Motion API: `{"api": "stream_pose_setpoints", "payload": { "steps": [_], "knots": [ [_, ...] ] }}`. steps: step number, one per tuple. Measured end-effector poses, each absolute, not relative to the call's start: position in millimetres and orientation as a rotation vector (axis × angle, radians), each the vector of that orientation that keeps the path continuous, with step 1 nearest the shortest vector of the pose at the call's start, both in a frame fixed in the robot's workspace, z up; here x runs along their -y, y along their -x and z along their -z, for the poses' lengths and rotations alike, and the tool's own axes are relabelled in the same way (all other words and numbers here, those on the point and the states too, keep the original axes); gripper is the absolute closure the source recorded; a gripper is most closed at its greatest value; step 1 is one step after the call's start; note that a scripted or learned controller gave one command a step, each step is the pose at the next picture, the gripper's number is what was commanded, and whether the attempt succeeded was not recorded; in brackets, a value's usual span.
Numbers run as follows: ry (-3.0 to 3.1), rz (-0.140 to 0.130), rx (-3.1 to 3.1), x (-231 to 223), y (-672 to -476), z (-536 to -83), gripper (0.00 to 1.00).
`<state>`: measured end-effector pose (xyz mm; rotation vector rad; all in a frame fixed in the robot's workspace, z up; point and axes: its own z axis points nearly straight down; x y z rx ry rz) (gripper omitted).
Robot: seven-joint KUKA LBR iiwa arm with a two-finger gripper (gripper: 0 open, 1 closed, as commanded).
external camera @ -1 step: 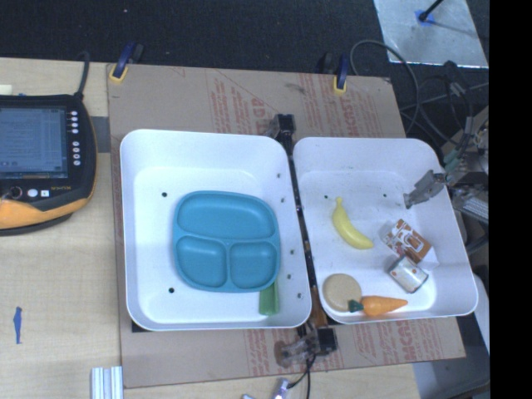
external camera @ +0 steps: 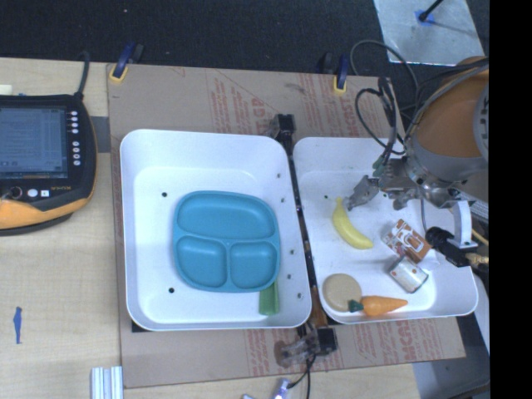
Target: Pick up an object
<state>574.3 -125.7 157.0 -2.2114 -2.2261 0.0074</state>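
My gripper hangs over the upper middle of the right bin, its fingers spread open with nothing between them. A yellow banana lies just below and left of it. To its lower right sits a small brown and white carton, with a silver can on its side below that. An orange carrot and a round beige disc lie along the bin's front edge.
The left bin holds a blue divided plate and a green block at its front right corner. A tablet controller rests on the bench at far left. Cables loop above the wrist.
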Motion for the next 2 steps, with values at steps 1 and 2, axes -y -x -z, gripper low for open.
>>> {"api": "stream_pose_setpoints", "payload": {
  "steps": [1, 2],
  "knots": [
    [2.213, -0.007, 2.226, 100.0, -556.5, -91.1, 0.0],
    [2.208, -0.011, 2.231, 101.2, -556.6, -101.4, 1.0]
  ]
}}
